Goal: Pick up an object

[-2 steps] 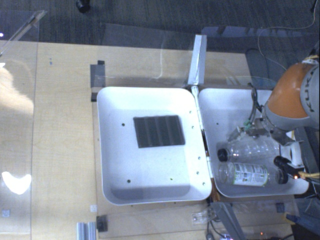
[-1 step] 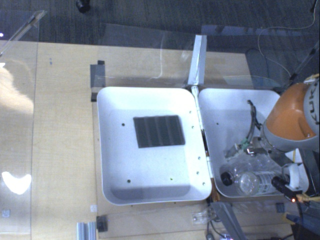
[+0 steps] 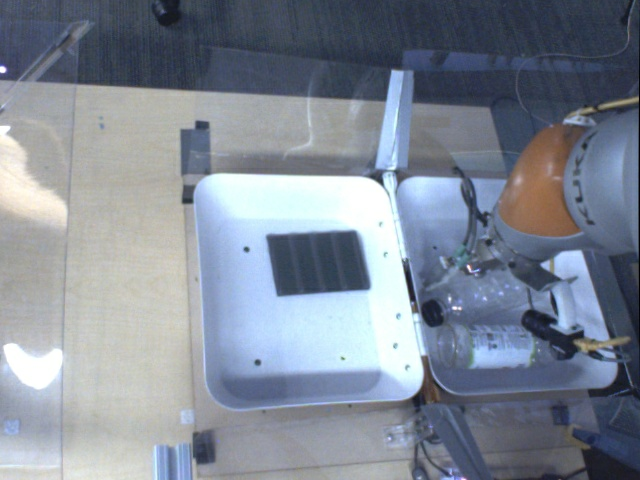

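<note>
Two clear plastic bottles (image 3: pixel 487 344) lie in the right bin (image 3: pixel 425 208), under the gripper (image 3: pixel 478 260); its grip state I cannot tell. Descend centred across one bottle's body, since a clear round bottle probably rolls.

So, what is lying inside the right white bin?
The right white bin holds clear plastic bottles, one with a black cap. The arm covers the bin's far right part.

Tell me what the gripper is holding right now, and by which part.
Cannot be told. The gripper sits low in the right bin over a clear plastic bottle, but its fingers are hidden under the arm's wrist.
</note>
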